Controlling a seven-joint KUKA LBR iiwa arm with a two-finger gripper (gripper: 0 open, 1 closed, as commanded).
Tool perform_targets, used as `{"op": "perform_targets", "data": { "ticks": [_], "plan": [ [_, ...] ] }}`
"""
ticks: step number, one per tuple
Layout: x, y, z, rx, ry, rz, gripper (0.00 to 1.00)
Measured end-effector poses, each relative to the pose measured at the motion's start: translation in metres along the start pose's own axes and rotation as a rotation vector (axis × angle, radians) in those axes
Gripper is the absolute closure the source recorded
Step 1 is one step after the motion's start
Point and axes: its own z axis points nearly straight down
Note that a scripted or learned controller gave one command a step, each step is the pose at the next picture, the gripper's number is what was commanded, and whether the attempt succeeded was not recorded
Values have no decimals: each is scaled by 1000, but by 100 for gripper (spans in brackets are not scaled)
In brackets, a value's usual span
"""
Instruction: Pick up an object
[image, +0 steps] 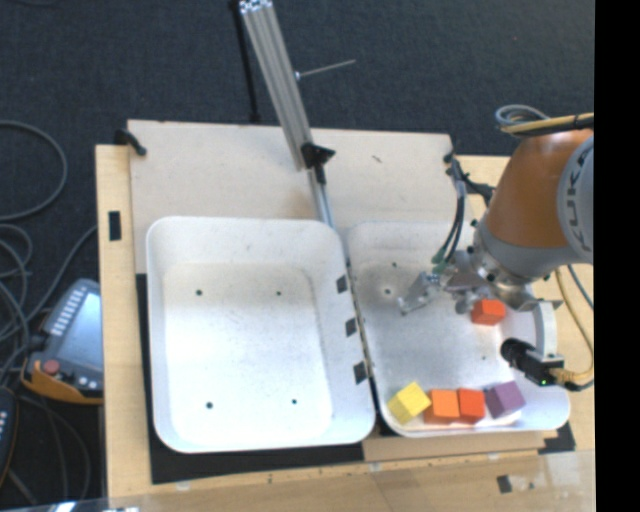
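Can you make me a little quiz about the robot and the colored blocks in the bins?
1. True or false: the yellow block lies in the left bin.
2. Which block lies nearest the tool? A) purple block B) lone orange block C) yellow block
3. Fill in: the row along the right bin's front wall has ___ blocks.

Key: 1 false; 2 B; 3 four.

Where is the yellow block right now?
The yellow block lies in the right bin, near its front-left corner. It is the leftmost in a row of blocks along the front wall, with an orange block just to its right.
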Motion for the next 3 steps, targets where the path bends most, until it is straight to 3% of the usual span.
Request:
{"op": "perform_targets", "data": {
  "ticks": [1, 2, 3],
  "plan": [
    [-58, -13, -54, -3, -4, -1, 0],
    [-108, 7, 114, -1, -3, -3, 0],
    [-116, 105, 113, 21, 0, -11, 0]
  ]
}}
